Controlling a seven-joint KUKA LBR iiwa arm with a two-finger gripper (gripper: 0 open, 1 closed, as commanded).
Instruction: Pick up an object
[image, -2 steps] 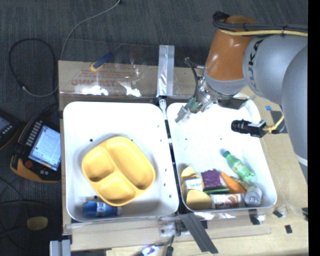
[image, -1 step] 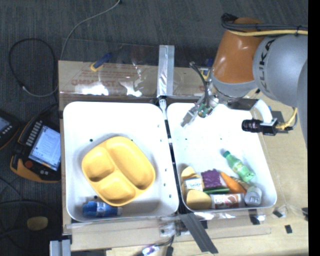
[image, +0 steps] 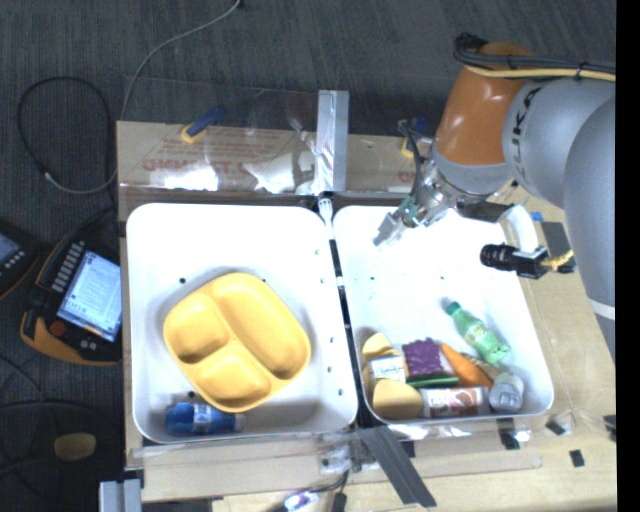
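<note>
My gripper (image: 393, 226) hangs over the far left corner of the right bin (image: 440, 270), with nothing seen in it. The objects lie well in front of it, bunched along the bin's near edge. A green bottle (image: 479, 335) lies at a slant beside an orange carrot (image: 462, 365). A purple packet (image: 424, 357) rests on a green strip. Two yellow pieces (image: 397, 399) sit at the near left. A labelled tube (image: 452, 402) and a grey can (image: 506, 391) lie at the front.
The left bin (image: 160, 240) holds a yellow divided plate (image: 236, 340) and a blue can (image: 200, 418) at its near edge. A ridge (image: 338, 300) separates the two bins. Crumpled clear plastic (image: 250, 165) lies behind the bins.
</note>
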